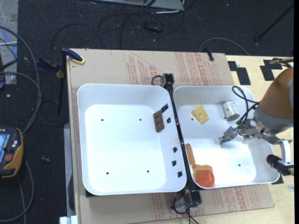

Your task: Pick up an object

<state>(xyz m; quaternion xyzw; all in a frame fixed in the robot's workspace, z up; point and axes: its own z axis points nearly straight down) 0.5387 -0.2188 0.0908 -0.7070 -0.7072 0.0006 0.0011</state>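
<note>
Red printed lettering runs across the cardboard sheet [140, 64] under the bins, probably inverted, too blurred to read.

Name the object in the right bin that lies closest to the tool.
The small white cylinder, near the bin's far wall, lies just above the tool. The yellow wedge sits farther left, and the orange-red spoon lies in the near-left corner.

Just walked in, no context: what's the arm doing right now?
The KUKA arm reaches into the right bin from the right, its gripper low over the bin floor. It holds nothing that I can see. Nearby lie a yellow block and a small white cylinder; an orange-red spoon-like toy sits at the near left corner. A brown piece lies in the left bin.
</note>
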